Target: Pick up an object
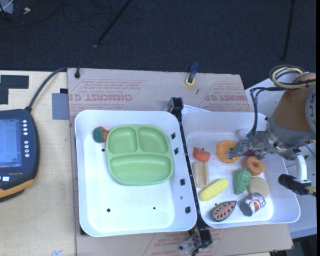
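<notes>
The right bin point(202, 127) holds several toy foods. Among them are an orange pepper point(224, 150), a red-orange piece point(201, 154), a donut point(254, 166), a bread roll point(201, 174), a yellow corn cob point(214, 189) and a green bumpy fruit point(242, 181). A beige lump point(260, 187), a small can point(255, 202) and a watermelon slice point(223, 210) also lie there. My gripper point(239, 151) reaches in from the right, low over the bin, right beside the orange pepper and just above the donut. Whether it touches the pepper is unclear.
The left bin point(90, 196) holds a green divided plate point(139, 154) and a small green-and-orange ball point(100, 134) at its upper left. A tablet-like pendant point(10, 153) lies on the bench at far left. Cables point(280, 76) loop near the arm.
</notes>
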